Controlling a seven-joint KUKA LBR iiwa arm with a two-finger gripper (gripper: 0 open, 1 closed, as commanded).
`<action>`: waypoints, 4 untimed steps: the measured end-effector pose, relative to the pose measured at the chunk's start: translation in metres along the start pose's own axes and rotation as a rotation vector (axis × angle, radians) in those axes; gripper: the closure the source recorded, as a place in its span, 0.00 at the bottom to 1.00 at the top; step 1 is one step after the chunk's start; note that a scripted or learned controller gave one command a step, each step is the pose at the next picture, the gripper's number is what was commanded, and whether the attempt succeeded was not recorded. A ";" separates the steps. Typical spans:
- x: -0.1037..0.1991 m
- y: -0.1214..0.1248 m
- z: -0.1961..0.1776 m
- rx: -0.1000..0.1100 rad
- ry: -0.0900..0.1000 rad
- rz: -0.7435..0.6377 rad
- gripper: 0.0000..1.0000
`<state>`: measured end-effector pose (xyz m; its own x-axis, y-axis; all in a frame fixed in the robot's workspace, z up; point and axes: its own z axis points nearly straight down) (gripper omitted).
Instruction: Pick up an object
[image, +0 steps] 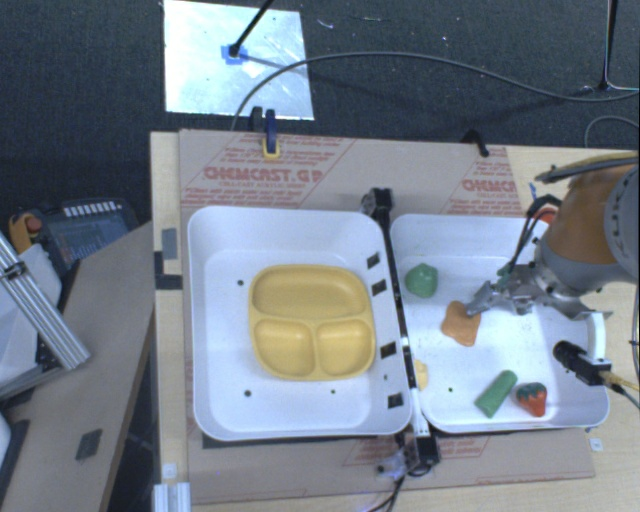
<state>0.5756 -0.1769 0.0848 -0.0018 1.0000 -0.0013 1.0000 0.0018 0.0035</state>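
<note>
The arm reaches in from the tabletop's right side and has its tool (478, 300) low in the right bin (450, 232), right at the upper edge of the flat orange piece (460, 325) that lies near the bin's middle. This looks like the approach or closing step of a pick, with that orange piece the likely target. Whether the tool is spread or pinched I cannot tell from here, and nothing shows as gripped. The next move would call for a firm closing on the piece's edge, then a straight lift. Other candidates sit in the same bin: a green pepper-like object (422, 280) toward the far left, a green cylinder (495, 393) and a red strawberry-like piece (532, 398) near the front edge. The left bin (215, 330) carries a yellow divided tray (311, 320).
</note>
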 end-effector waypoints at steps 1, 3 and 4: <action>0.000 0.002 -0.013 -0.006 0.000 -0.001 1.00; 0.001 -0.002 -0.109 -0.003 0.000 -0.003 1.00; 0.000 0.000 -0.164 -0.004 -0.001 -0.004 1.00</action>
<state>0.5746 -0.1764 0.2486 -0.0059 1.0000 -0.0024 1.0000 0.0059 0.0074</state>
